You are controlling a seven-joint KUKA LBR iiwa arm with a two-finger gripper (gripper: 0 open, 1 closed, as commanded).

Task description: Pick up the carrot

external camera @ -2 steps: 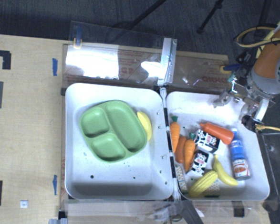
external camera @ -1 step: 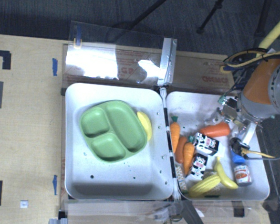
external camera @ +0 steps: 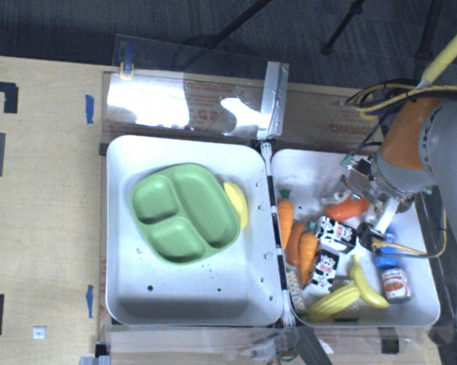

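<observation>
Several orange carrots lie along the left side of the right bin [external camera: 426,309]: one with a green top [external camera: 286,219] against the divider, and others [external camera: 307,255] just below it. My gripper [external camera: 359,195] hangs over the upper middle of that bin, to the right of the carrots and apart from them. Right under it lies an orange-red item [external camera: 351,209]. No carrot is seen in the gripper.
Two black-and-white cartons [external camera: 336,234] [external camera: 324,271], yellow bananas [external camera: 349,294], a small red-labelled jar [external camera: 395,282] and a blue piece [external camera: 388,247] crowd the right bin. The left bin [external camera: 121,272] holds a green divided plate [external camera: 186,211] and a yellow fruit [external camera: 237,203].
</observation>
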